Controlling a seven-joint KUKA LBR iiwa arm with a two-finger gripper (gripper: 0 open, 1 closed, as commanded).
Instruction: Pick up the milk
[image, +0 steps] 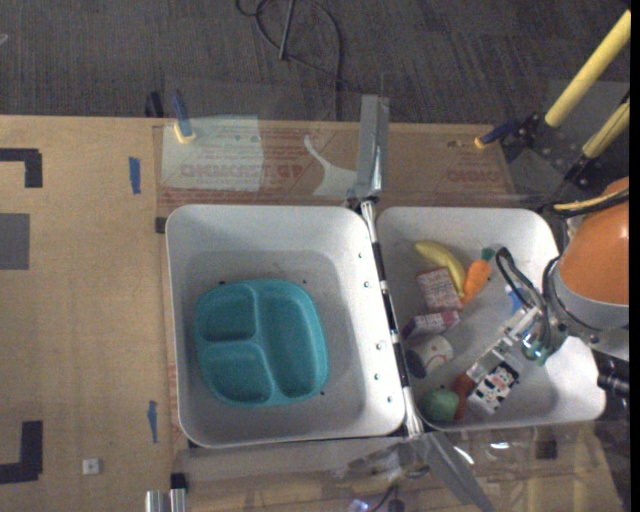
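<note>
Left bin (190, 300): teal divided plate (260, 342) fills the middle; bare floor only along the walls.
Right bin (575, 395): banana (443, 262), carrot (476, 277), small boxes (437, 288), ball (432, 352) and green fruit (440, 404) crowd its left half.
Milk carton (493, 386): green fruit just beside it; bare floor to its right.
Divider (385, 310): raised rims between the bins.

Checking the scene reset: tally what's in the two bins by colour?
Teal: 1, divided tray
Yellow: 1, banana
Orange: 1, carrot
Pink: 2, cartons
White: 2, ball, milk
Green: 1, apple
Total: 8
</note>
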